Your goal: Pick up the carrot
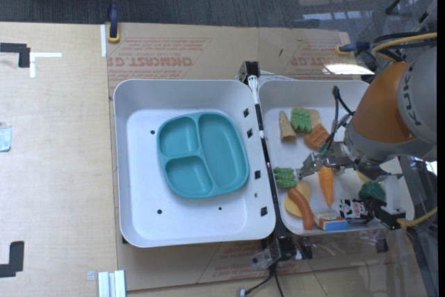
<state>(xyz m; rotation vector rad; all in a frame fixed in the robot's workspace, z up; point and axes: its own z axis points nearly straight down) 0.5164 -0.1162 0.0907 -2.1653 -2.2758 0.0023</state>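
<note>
Arm: the grey KUKA arm with its broad orange band point(386, 104) reached in from the right and hung over the right-hand bin.
Gripper: the metal two-finger gripper point(318, 165) sat low in that bin, pointing toward the bin's left side, its tips near the top end of the carrot — whether the fingers stood apart or together could not be told from this angle.
Carrot: the tapered orange toy carrot point(326, 184) lay in the right-hand shallow white bin point(272, 90), roughly upright in the view with its thin end toward the bottom; it was just below the gripper, and no clamping on it could be seen.
Neighbours in the right bin: a green leafy toy piece point(285, 177) lay just left of the gripper; a red sausage-shaped toy point(301, 206) rested on a yellow disc point(291, 202) near the bottom; a tan cone-like piece point(286, 126), another green piece point(302, 119) and a flat orange piece point(317, 135) sat toward the top.
Left bin: the other shallow white bin point(132, 219) held a teal three-compartment plastic plate point(202, 154) — well apart from the carrot.
Bench: light wooden surface point(52, 170) with brown cardboard point(181, 55) under the bins.
</note>
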